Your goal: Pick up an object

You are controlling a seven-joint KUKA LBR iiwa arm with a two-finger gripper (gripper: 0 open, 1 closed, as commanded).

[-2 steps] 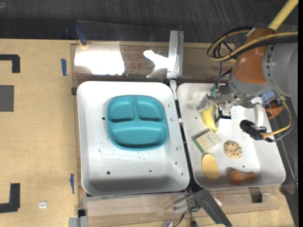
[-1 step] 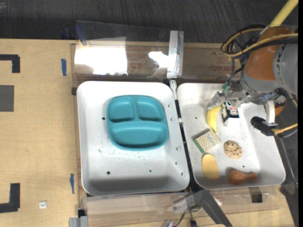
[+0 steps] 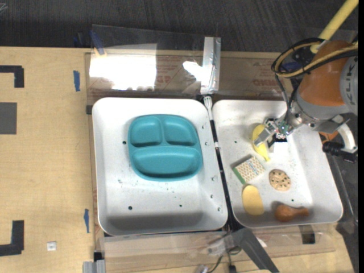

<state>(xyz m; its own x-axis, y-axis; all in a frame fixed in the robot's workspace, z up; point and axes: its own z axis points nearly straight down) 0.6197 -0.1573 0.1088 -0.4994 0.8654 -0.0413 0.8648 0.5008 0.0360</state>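
We see 2 white bins; the left bin [image 3: 108, 152] carries a teal divided plate [image 3: 165, 147] at its centre. In the right bin [image 3: 318, 169], the gripper [image 3: 275, 131] sits low near the far edge, touching a yellow banana-like toy [image 3: 260, 140]; we cannot tell how far it is open. Toward the near edge lie a checkered cracker [image 3: 248, 169], a round cookie [image 3: 279, 180], a yellow oval piece [image 3: 252, 199] and a brown piece [image 3: 290, 212].

Teal plate [image 3: 165, 147], white bins [image 3: 108, 169].
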